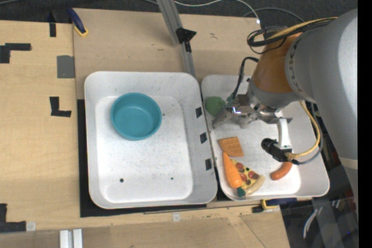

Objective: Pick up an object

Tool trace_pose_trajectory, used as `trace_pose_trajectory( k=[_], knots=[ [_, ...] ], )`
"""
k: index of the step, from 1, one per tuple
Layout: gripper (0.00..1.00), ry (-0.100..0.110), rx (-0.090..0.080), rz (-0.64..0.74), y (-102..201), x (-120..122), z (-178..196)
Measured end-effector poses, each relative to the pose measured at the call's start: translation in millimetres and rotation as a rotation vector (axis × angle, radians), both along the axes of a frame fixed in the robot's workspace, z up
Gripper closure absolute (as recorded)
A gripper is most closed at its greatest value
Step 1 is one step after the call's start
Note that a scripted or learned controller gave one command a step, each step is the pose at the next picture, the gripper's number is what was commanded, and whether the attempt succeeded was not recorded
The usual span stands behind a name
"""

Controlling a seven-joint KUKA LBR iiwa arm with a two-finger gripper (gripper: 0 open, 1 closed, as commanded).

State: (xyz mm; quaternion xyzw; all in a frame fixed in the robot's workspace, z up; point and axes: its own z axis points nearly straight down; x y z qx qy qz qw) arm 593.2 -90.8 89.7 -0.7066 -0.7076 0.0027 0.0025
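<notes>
Camera view: the one slanted look down on the pale wooden tabletop (128,43) and its two bins.
Left bin: a shallow white plastic bin (99,183) fills the middle of the view, speckled with small dark marks.
Bowl: a round teal plastic bowl (136,115) sits in the left bin toward its 10 o'clock corner, upright, apart from the walls.
Right bin: a second shallow white plastic bin (311,183) lies at 3 o'clock of the first, their rims touching.
Arm: the grey arm with its orange band (273,69) reaches in from 3 o'clock and hangs over the upper half of the right bin.
Pincer: the metal pincer (224,118) points toward 9 o'clock, low over the right bin's left side; whether its fingers are spread or pressed together I cannot tell.
Green object: a small rounded green toy (214,104) lies in the right bin near its 10 o'clock corner, just at 11 o'clock of the pincer tip; contact cannot be judged.
Cracker: a tan square toy cracker (231,146) lies at 6 o'clock of the pincer, apart from it.
Carrot: an orange toy carrot (232,172) lies lengthwise at 6 o'clock of the cracker, along the bin's left wall.
Pizza slice: a toy pizza slice with dotted toppings (251,178) touches the carrot at its 3 o'clock side.
Sausage: an orange-red toy sausage (281,171) lies at 3 o'clock of the pizza slice, apart from it.
Pole: a grey metal pole (165,3) slants from 12 o'clock down to the seam between the bins.
</notes>
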Motion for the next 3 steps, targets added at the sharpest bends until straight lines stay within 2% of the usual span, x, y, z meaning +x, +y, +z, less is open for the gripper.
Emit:
trace_pose_trajectory(
  k=[1, 3],
  knots=[
    [1.00, -0.003, 0.001, 0.002, 1, 1, 13],
    [1.00, -0.012, 0.000, 0.000, -8, -1, 117]
  ],
)
